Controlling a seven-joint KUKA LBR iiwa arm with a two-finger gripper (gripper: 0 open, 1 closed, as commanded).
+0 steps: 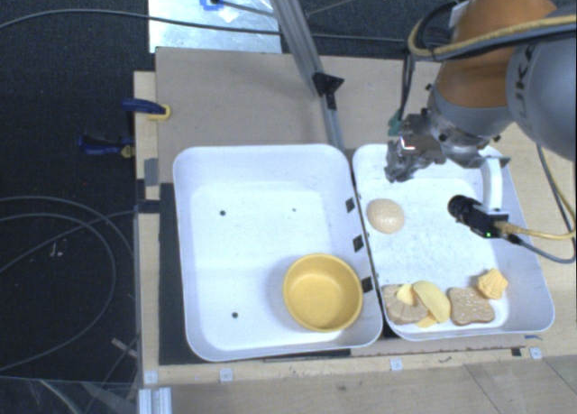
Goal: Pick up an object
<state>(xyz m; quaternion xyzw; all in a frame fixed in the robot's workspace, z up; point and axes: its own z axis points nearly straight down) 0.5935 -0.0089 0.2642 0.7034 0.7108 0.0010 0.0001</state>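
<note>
My gripper (399, 167) hangs over the far left part of the right bin (527, 250), seen from above under the orange wrist. A pale round bun (386, 216) lies just below it in the view, apart from the gripper. Along the bin's near edge lie a banana (433, 301), a round biscuit-like piece (403, 306), a slice of toast (471, 306) and a yellow cheese-like chunk (492, 283). Nothing shows between the gripper's tips.
A yellow bowl (322, 291) sits in the near right corner of the left bin (225, 187). A metal tripod leg (302, 38) slants across the bench behind the bins. A black cable end (469, 212) hangs over the right bin.
</note>
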